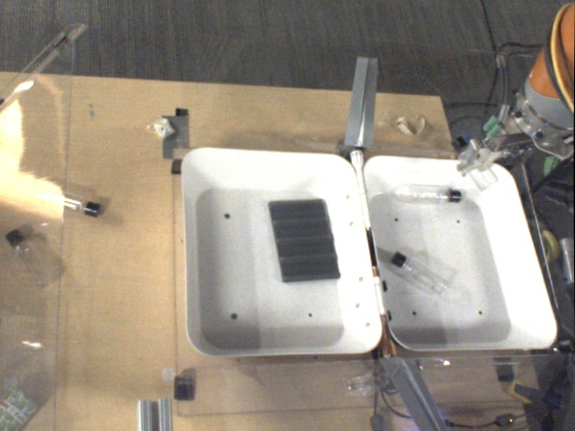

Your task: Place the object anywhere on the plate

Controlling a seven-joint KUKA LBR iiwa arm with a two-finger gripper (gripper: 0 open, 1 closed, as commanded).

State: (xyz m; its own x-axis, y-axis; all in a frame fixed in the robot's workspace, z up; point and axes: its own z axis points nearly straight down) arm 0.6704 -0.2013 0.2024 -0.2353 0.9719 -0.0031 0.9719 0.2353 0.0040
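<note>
Two clear vials (422,272) (429,194) lie loose in right bin (530,330), dark ridged plate (305,240) in left bin (202,321); gripper (476,158) at right bin's far rim, grip state unclear; judged pre-grasp, next descend onto a vial

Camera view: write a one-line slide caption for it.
Dark ribbed plate in left bin; two clear vials in right bin; gripper at its corner.

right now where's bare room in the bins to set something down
Left bin: bare floor all around the dark plate, widest toward its left wall and near edge. Right bin: bare along the near edge and right wall. Its middle and far side are crowded by two clear vials, and the gripper hangs at the far right corner.
</note>
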